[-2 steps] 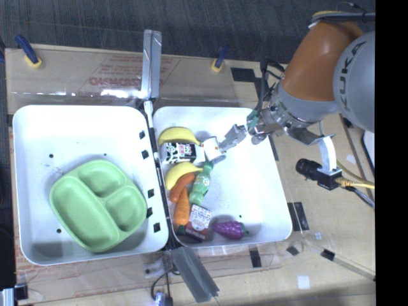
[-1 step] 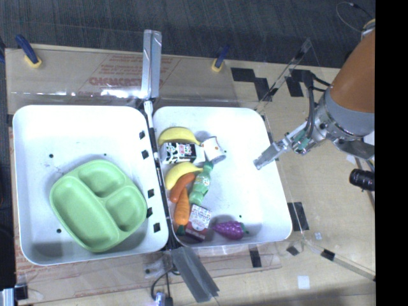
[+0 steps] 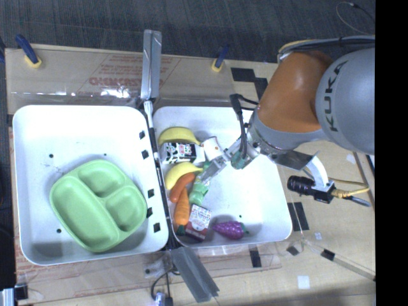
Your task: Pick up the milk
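The milk [image 3: 179, 150] is a small carton with black and white cow patches. It lies on its side in the right bin [image 3: 268, 203], near the left wall, between two yellow bananas [image 3: 178, 134]. My gripper [image 3: 214, 165] reaches down and left from the grey and orange arm [image 3: 299, 104]. It hangs just right of the milk, over a green bottle [image 3: 199, 190] and the lower banana [image 3: 180, 172]. I see nothing held in it.
An orange carrot [image 3: 182, 204], a small labelled packet [image 3: 199, 219] and a purple eggplant [image 3: 229, 228] lie at the front of the right bin. The left bin [image 3: 38, 126] holds a green divided plate [image 3: 99, 203]. A metal divider [image 3: 150, 69] stands between the bins.
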